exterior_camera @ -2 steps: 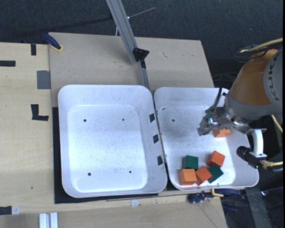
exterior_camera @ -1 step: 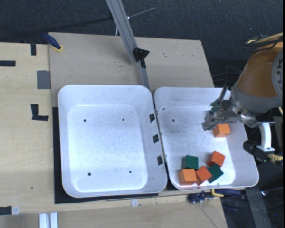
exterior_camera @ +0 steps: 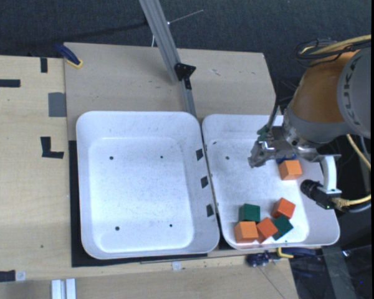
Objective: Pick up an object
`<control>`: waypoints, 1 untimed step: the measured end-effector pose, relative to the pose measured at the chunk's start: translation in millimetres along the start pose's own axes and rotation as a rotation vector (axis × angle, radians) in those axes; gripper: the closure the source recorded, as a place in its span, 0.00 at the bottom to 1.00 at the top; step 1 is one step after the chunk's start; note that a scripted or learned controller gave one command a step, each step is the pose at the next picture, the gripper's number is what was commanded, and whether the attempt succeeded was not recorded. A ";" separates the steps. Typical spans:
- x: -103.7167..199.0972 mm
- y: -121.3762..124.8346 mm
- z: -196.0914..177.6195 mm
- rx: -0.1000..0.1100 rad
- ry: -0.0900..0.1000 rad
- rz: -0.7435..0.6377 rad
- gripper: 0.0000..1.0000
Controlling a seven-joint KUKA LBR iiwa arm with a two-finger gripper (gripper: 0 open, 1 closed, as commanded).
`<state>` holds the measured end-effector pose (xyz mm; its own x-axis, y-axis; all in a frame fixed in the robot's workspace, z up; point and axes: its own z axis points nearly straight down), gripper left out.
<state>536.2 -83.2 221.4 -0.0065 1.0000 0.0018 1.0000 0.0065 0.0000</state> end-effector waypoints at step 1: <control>43.9 4.3 -3.1 0.001 0.000 0.000 1.00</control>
<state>540.1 -39.4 224.5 -0.0068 1.0000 0.0018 1.0000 0.0068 -0.0011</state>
